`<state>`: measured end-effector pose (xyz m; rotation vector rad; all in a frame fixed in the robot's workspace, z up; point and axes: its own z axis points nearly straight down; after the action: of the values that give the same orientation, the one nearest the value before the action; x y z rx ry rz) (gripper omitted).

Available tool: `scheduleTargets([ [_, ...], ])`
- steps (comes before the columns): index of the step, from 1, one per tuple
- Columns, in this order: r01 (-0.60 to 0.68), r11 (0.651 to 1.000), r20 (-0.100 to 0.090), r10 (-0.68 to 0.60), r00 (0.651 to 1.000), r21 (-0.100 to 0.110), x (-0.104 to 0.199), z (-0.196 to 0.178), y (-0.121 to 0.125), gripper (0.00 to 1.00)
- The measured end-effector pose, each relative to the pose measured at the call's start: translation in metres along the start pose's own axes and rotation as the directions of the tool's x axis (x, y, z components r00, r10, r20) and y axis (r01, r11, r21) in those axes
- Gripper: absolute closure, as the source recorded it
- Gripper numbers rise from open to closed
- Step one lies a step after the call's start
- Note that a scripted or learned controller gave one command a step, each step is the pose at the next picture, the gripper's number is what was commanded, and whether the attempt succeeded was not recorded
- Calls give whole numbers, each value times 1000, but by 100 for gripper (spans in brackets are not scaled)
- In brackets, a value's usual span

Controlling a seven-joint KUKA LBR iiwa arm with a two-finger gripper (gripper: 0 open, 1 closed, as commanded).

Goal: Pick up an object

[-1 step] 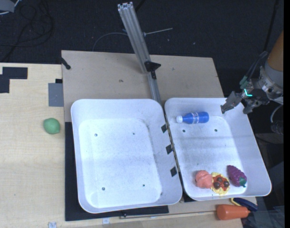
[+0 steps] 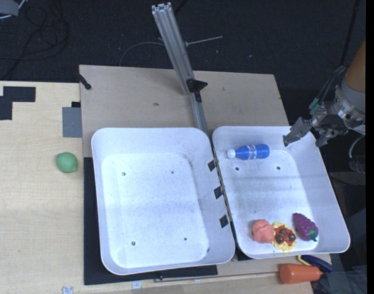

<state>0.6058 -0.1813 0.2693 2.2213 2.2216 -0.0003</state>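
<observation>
Two white bins side by side: left bin (image 2: 113,141) bare, right bin (image 2: 324,182) holding the goods. My claw (image 2: 308,132) hangs at the right bin's far right rim, fingers spread, nothing between them. Blue bottle (image 2: 250,152) lies on its side at the far end of the right bin, just left of my claw. At the near end: purple grapes (image 2: 305,226), orange-pink fruit (image 2: 262,230), small yellow piece (image 2: 284,237) between them, touching. Green ball (image 2: 67,162) well left of the bins. Orange carrot (image 2: 298,273) just beyond the near rim.

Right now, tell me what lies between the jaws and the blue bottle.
Camera view: just bare white floor and rim of the right bin separates the gripper from the blue bottle.
</observation>
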Motion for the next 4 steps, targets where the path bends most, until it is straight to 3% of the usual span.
scheduleTargets([
  [3, 1, 1000, -1, -1, 1000, 4, 6, 139, 4, 0],
  [4, 0, 1000, 0, 0, 1000, 0, 5, 126, 5, 100],
])
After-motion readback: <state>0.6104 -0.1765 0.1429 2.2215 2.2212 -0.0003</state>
